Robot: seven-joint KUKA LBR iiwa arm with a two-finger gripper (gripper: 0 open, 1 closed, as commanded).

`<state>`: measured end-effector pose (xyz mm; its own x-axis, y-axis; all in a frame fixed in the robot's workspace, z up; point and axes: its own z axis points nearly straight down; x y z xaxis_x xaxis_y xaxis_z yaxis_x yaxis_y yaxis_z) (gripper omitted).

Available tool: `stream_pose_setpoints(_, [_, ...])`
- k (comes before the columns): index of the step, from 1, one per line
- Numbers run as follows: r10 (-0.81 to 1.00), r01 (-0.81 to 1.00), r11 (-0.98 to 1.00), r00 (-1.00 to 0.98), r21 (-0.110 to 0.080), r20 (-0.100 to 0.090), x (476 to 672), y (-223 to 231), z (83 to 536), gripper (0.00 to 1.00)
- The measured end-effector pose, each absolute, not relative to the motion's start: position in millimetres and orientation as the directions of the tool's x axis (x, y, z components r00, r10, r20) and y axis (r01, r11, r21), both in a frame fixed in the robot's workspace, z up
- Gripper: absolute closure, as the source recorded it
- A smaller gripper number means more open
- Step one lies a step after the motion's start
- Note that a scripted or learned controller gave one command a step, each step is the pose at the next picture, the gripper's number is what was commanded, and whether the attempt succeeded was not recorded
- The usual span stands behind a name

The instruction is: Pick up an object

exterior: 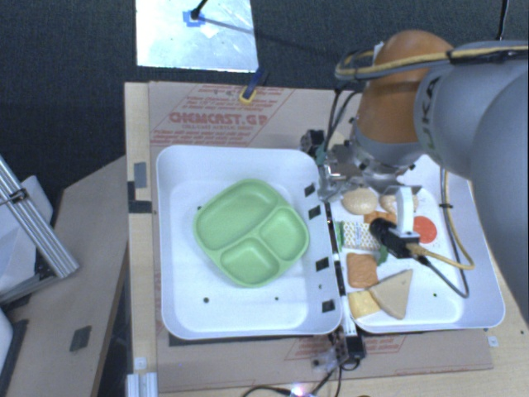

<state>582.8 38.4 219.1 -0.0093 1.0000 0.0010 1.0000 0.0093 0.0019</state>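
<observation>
green tray (250, 234): smooth plastic | bins (178, 304): glossy white plastic

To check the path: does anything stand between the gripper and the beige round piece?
Nothing visible does. The gripper hangs next to the beige round piece, at the left wall of the right bin.

Light is spread evenly, and only soft shadows are cast in the left bin (178, 304). Glare is seen on the shiny sheet (194, 23) at the far left; fine detail is softened throughout.
</observation>
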Motion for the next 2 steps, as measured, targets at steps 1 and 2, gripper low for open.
stream_pose_setpoints(1, [1.0,1.0,0.009,-0.009,0.003,0.002,588.2,92.9,234.0,1.0])
stream_pose_setpoints(2, [1.0,1.0,0.005,-0.005,0.001,0.0,590.4,92.5,214.5,1.0])
